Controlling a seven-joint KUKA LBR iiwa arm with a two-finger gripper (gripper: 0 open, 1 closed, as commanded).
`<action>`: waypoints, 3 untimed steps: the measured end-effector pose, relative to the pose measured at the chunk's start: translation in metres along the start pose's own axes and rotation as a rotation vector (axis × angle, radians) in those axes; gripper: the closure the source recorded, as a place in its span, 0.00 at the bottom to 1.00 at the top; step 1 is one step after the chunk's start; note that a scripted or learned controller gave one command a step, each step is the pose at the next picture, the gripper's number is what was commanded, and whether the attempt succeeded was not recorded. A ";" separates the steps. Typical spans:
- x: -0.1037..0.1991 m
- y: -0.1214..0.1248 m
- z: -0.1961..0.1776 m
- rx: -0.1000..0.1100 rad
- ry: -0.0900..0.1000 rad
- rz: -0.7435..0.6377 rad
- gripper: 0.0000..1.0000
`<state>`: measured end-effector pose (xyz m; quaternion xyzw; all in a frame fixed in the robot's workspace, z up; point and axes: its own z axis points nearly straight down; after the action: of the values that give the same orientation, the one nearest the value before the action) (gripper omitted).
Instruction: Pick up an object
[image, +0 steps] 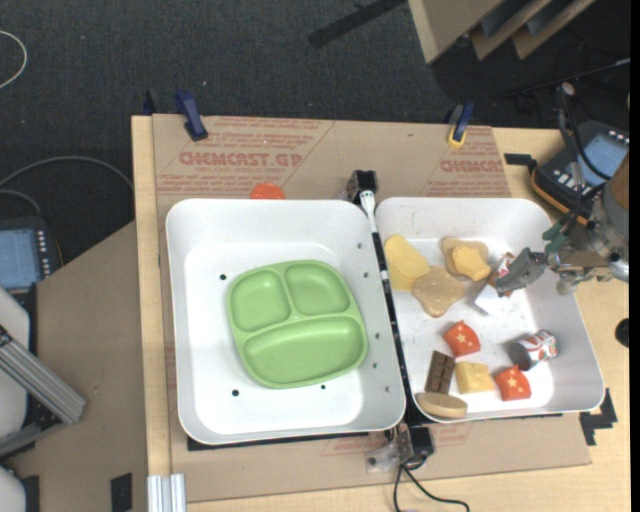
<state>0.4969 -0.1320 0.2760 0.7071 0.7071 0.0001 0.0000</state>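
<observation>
End effector (512, 272) sits low over the right bin (585, 345), upper-right part, reaching in from the right edge. Finger state: cannot tell from here (dark blurred shape, no gap visible).

Right bin contents: yellow piece (405, 260) at upper left, tan pieces (440, 291) beside it, another yellow-tan piece (468, 261) just left of the end effector. Lower down: red block (461, 338), brown bar (440, 371), yellow cube (474, 377), red star block (513, 383), small red-white item (537, 347), tan oval (441, 404) at the bottom rim.

Left bin (190, 290) holds a green divided plate (296, 322). Both bins rest on the desk (300, 150).
</observation>
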 end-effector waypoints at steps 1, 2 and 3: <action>0.040 -0.019 0.175 0.007 0.003 0.000 0.00; -0.013 0.054 0.192 -0.006 -0.004 0.000 0.00; -0.023 0.166 0.133 -0.014 -0.005 -0.004 0.00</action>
<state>0.6631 -0.1554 0.1431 0.7055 0.7086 0.0032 0.0066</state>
